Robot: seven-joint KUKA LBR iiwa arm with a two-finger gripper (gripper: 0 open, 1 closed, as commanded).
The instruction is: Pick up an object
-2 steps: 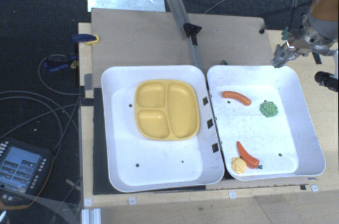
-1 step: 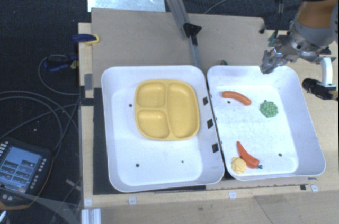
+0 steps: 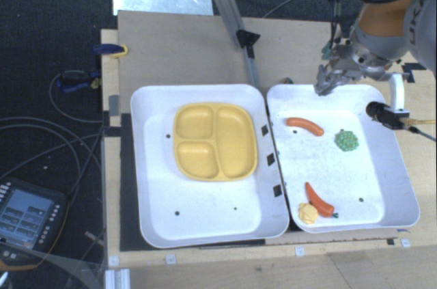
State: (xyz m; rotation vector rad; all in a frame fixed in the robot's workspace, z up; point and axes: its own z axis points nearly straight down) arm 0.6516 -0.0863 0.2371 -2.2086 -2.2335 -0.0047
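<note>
The arm (image 3: 392, 1) is reaching down from the right, its end effector (image 3: 330, 84) hovering over the right bin's (image 3: 389, 175) far rim, beyond the sausage (image 3: 304, 125); its opening I cannot tell.

A single fixed camera looks down on the tabletop (image 3: 177, 48) from above, at a slant rather than straight overhead. It stands far enough back to take in both white bins whole: the left bin (image 3: 153, 212) and the right bin (image 3: 382, 171) sit side by side across the middle of the frame. Dark floor (image 3: 48, 1) with cables shows along the left side and top. The arm (image 3: 396, 1) enters from the upper right.
</note>
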